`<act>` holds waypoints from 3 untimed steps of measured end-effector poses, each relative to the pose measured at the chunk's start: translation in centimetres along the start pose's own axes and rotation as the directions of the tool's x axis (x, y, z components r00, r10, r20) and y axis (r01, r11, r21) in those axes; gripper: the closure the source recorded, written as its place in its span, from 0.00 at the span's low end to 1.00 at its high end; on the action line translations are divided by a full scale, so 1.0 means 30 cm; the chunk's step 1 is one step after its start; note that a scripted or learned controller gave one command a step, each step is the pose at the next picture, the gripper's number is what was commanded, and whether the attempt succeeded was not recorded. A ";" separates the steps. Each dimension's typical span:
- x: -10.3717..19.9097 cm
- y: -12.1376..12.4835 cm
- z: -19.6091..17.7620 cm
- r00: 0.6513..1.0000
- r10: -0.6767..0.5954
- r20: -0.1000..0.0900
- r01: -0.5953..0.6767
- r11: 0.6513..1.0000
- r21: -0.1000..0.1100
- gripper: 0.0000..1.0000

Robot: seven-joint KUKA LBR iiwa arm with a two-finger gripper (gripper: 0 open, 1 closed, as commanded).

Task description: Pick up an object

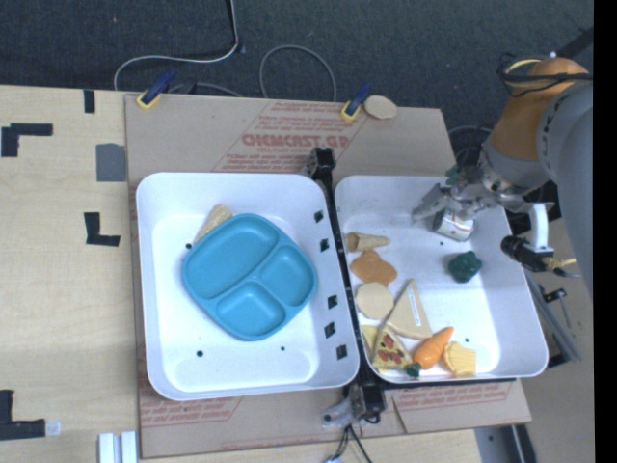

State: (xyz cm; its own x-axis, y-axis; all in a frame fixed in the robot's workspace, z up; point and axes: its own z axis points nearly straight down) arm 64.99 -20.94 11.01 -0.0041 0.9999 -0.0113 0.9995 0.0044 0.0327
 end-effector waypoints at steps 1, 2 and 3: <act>0.010 0.014 0.003 1.000 0.000 -0.001 0.000 1.000 -0.004 0.00; -0.050 0.078 -0.224 1.000 0.002 -0.008 -0.002 1.000 0.024 0.00; 0.010 0.056 0.102 1.000 0.002 -0.009 -0.002 0.999 0.034 0.00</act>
